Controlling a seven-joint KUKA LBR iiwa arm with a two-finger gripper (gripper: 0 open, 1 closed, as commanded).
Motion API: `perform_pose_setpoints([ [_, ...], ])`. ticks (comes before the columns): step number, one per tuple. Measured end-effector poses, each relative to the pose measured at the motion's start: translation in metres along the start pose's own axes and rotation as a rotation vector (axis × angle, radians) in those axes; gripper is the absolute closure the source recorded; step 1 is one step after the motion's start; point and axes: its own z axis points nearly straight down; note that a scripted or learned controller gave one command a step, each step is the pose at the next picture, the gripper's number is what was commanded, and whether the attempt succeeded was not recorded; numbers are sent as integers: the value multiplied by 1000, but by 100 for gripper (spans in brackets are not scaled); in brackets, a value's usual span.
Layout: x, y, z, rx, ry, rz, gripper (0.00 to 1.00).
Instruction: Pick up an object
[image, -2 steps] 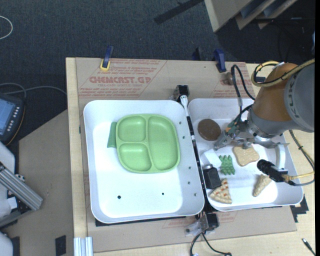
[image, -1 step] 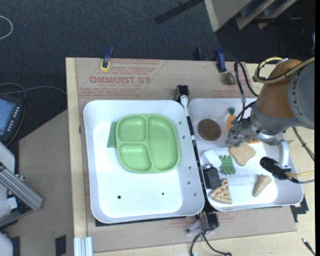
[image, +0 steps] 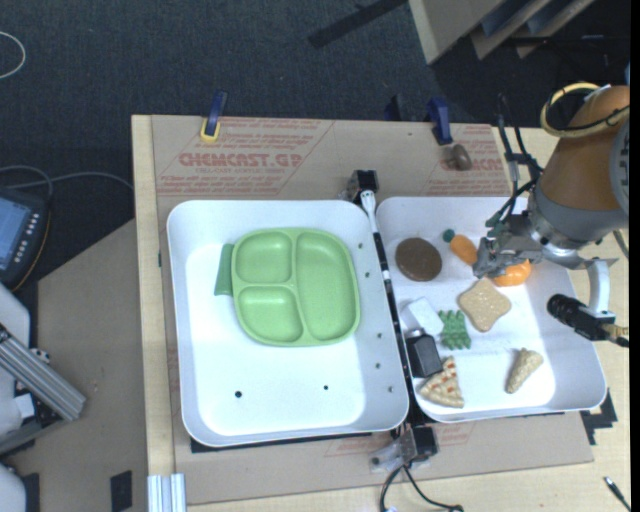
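Note:
My gripper (image: 493, 256) is low in the right bin (image: 585, 385), at its far right side, directly over an orange fruit-like piece (image: 513, 273) that is partly hidden beneath it. A small orange carrot piece (image: 462, 246) lies just left of the gripper. A toast slice (image: 484, 305) sits just in front of it. Further left is a round brown patty (image: 418, 258). Whether anything is held I cannot tell.
The right bin also holds a green broccoli piece (image: 455, 330), a white block (image: 421, 314), a black item (image: 425, 352), a pizza slice (image: 443, 383) and a tan cone-shaped piece (image: 523, 368). A green divided plate (image: 295, 285) lies in the left bin (image: 280, 410).

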Motion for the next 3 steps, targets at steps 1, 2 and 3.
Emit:
perform_pose_setpoints([
  [1, -1, 9, -47, -2, 0, -2, 100],
  [2, -1, 10, -72, -1, 0, -3, 100],
  [3, 56, -6, -81, 6, 5, -7, 100],
])
